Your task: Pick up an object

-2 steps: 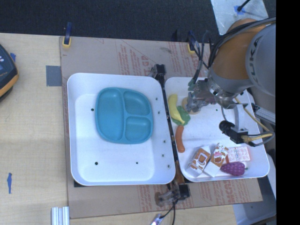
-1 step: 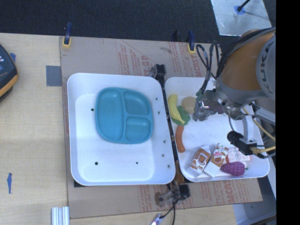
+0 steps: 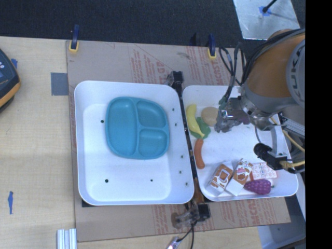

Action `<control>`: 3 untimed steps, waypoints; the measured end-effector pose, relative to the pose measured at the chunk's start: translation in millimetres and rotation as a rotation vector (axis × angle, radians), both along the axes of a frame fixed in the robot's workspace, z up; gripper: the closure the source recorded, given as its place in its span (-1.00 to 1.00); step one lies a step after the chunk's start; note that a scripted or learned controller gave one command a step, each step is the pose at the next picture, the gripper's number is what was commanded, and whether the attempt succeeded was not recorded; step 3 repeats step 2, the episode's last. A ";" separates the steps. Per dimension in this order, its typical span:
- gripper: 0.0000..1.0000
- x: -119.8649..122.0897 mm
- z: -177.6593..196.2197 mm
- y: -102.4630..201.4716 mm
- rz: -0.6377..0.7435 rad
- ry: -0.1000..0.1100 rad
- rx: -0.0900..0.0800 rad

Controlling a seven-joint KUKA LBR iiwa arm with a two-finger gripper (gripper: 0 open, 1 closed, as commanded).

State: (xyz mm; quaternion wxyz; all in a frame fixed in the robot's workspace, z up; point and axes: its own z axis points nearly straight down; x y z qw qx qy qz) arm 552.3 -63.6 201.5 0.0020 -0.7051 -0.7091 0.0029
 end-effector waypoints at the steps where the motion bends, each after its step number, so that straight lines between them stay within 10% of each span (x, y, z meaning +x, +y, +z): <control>1: 1.00 0.0 9.9 -0.8 0.002 0.002 0.000; 3: 1.00 0.1 19.9 -1.5 0.004 0.004 0.000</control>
